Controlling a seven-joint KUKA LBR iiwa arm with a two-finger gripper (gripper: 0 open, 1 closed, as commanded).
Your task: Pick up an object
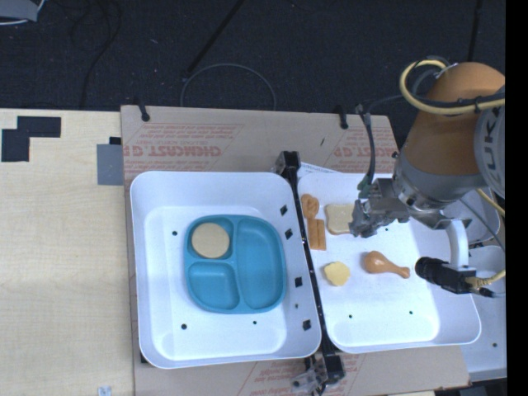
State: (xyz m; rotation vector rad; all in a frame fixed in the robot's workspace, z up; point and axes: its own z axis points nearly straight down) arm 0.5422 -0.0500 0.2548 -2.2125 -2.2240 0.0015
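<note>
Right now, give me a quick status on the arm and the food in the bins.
Gripper low in the right bin, beside the bread slice. Nothing seen held. Drumstick, yellow piece and sticks lie loose close by.

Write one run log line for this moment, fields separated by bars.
gripper: over right bin, beside toast | drumstick: lying loose | blue tray: left bin, round cookie inside

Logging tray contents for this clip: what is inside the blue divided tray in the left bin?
The blue tray holds one round tan cookie-like piece in its upper-left compartment. The other two compartments show bare blue. Whatever lies under the piece is covered.
</note>
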